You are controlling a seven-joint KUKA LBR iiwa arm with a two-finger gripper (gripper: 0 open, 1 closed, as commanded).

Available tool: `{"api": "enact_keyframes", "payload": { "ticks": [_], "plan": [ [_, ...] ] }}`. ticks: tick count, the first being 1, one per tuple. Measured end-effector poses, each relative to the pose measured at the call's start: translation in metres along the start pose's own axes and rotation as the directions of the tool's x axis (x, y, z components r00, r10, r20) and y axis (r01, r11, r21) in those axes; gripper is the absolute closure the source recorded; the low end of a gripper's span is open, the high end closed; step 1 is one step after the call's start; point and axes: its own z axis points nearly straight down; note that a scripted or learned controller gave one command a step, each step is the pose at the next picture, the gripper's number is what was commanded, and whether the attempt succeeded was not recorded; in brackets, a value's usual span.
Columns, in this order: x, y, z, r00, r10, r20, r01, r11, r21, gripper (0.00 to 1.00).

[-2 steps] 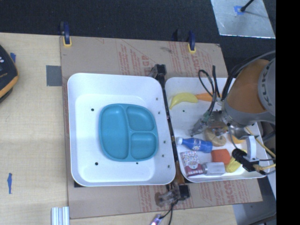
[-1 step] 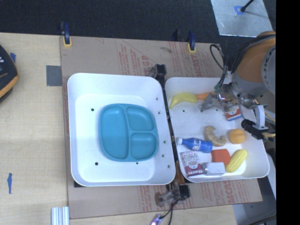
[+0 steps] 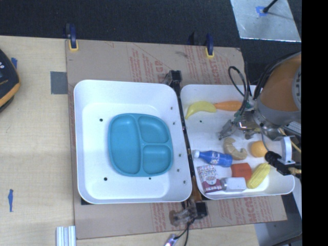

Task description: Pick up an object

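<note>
My gripper (image 3: 229, 129) hangs low in the right bin (image 3: 205, 94), its metal fingers spread above the bin floor with nothing between them. Just below it lies a tan curved piece (image 3: 234, 148). A yellow banana (image 3: 200, 108) and an orange carrot (image 3: 228, 105) lie at the bin's far side. Beside the tan piece rests a small orange ball (image 3: 258, 148). Nearer the front are a blue bottle (image 3: 214, 158), a red block (image 3: 241, 169), a corn cob (image 3: 259, 175) and a red-and-white packet (image 3: 209, 177).
The left bin (image 3: 89, 186) holds a blue divided plate (image 3: 140, 143). Black cables (image 3: 240, 81) loop from the arm over the right bin's far rim. A clamp (image 3: 174, 77) sits between the bins at the back.
</note>
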Motion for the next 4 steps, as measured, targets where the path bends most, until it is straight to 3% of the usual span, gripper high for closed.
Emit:
{"api": "enact_keyframes", "payload": {
  "ticks": [1,2,3,4],
  "plan": [
    [0.026,-0.021,0.009,1.0,-0.002,0.0,0.002,1.0,0.001,0.0],
    [-0.004,0.015,0.008,1.0,-0.001,0.0,0.001,1.0,-0.002,0.0],
    [0.015,-0.04,0.009,1.0,-0.001,0.0,0.001,1.0,0.0,0.0],
    [-0.011,-0.002,0.008,1.0,-0.001,0.0,0.001,1.0,-0.002,0.0]
  ]
}}
